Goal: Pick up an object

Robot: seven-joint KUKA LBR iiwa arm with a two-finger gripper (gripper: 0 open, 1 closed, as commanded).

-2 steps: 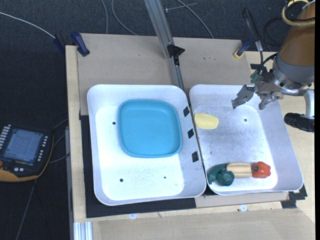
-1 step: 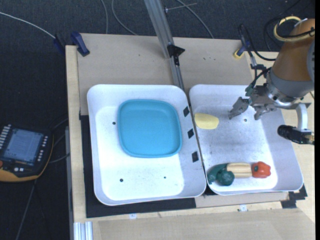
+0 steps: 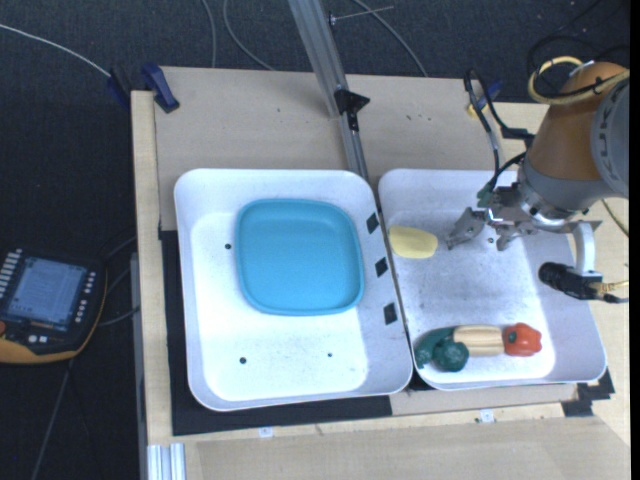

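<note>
Nearest the front edge of my pale wooden counter (image 3: 290,450), in the near end of the right-hand shallow white bin (image 3: 560,368), three things lie in a row: a dark green lumpy toy vegetable (image 3: 442,351) on the left, a tan wooden stick-shaped piece (image 3: 479,340) touching it in the middle, and a red tomato-like toy with a green stem (image 3: 521,339) at the right end. All three lie close to the bin's near wall.

Farther in, the left-hand shallow white bin (image 3: 205,363) carries a flat turquoise square plastic plate (image 3: 299,256), lying level near its middle.

Across the divide, at the left wall of the right bin, lies a small pale yellow rounded object (image 3: 413,242), apart from the row of three and just beside my pincer (image 3: 480,230).

My pincer hangs over the far half of the right bin, its metal fingers spread apart with one tip pointing toward the yellow object and not touching it. I see nothing between the fingers. Above it is my grey wrist and the orange band (image 3: 568,118), reaching in from the right.

Beyond the bins, a grey metal post (image 3: 318,38) slants up from the gap between them, and two blue clamps (image 3: 158,86) grip the counter's far edge. Off to the left on the dark floor sits a handheld control pendant with a screen (image 3: 45,301).
</note>
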